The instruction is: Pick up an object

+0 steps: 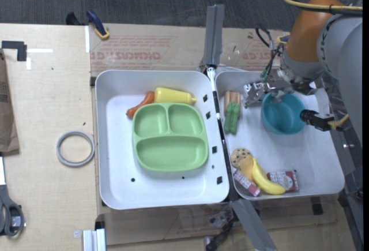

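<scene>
Blue bowl (282, 113) sits in right bin (323, 183), far side, tilted toward gripper (253, 93), which hangs just left of its rim. Fingers' spread can't tell; nothing visibly between them. Banana (262, 178) near front; green divided plate (170, 136) in left bin (109, 146).

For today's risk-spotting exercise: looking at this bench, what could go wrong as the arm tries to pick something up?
The gripper sits beside the teal bowl, whose round wall may slip from a pinch. The banana overlaps the cookie and packet, so one might drag another.
</scene>
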Available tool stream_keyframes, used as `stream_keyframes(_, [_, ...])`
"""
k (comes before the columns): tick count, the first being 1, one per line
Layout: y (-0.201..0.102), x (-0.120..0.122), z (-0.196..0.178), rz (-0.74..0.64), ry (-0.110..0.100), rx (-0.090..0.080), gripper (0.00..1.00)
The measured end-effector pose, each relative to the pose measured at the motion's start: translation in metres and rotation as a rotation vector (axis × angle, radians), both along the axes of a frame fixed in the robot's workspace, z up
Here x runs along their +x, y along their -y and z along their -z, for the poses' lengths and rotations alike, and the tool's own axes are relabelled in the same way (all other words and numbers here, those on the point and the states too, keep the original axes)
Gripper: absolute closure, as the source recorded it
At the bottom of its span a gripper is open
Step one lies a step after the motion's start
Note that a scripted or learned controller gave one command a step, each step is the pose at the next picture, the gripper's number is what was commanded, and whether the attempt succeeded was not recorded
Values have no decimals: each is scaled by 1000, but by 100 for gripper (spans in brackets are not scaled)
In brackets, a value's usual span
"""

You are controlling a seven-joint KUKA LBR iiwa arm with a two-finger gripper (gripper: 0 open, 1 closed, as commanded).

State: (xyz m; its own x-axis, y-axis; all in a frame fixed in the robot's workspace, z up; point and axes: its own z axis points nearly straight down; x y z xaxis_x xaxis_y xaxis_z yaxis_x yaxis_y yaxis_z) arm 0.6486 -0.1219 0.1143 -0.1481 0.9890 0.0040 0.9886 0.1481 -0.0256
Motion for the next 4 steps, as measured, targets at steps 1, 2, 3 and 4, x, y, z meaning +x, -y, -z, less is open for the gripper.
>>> stream_keyframes(1, [46,-8,24,-65,-1,6,0])
stream_keyframes(2, [37,-6,13,-74,-2,16,100])
stream_keyframes(3, [-47,10,-78,-213,26,2,100])
stream_keyframes(4, [-46,11,-78,-213,26,1,0])
